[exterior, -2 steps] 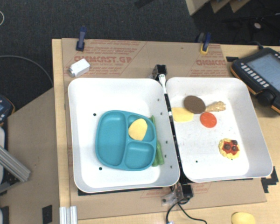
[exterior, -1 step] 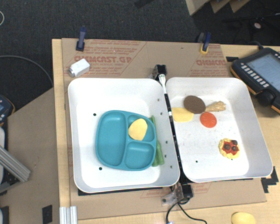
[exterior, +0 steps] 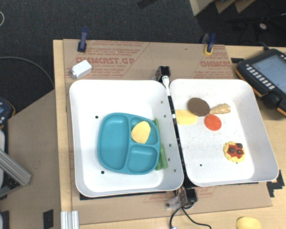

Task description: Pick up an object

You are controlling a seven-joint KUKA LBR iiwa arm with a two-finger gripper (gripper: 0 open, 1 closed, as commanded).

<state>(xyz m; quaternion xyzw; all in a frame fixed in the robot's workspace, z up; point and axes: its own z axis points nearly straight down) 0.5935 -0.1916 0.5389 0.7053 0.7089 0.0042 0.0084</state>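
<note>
The left bin (exterior: 86, 109) holds a blue divided plate (exterior: 117, 144) with a yellow lemon-like piece (exterior: 141, 132) in its upper right compartment. A green strip (exterior: 160, 149) lies along the plate's right edge. In the right bin (exterior: 248, 166) lie a brown round piece (exterior: 198, 106), a flat yellow piece (exterior: 186, 117), a tan piece (exterior: 220, 109), a red-orange disc (exterior: 212, 122) and a small yellow piece with red topping (exterior: 234, 151).
A white block (exterior: 81, 69) sits on the cardboard behind the left bin. Blue (exterior: 82, 40) and yellow (exterior: 209, 44) clamps hold the board's far edge. A black handheld pendant (exterior: 269, 75) lies at the right. A yellow object (exterior: 248, 223) rests near the front right.
</note>
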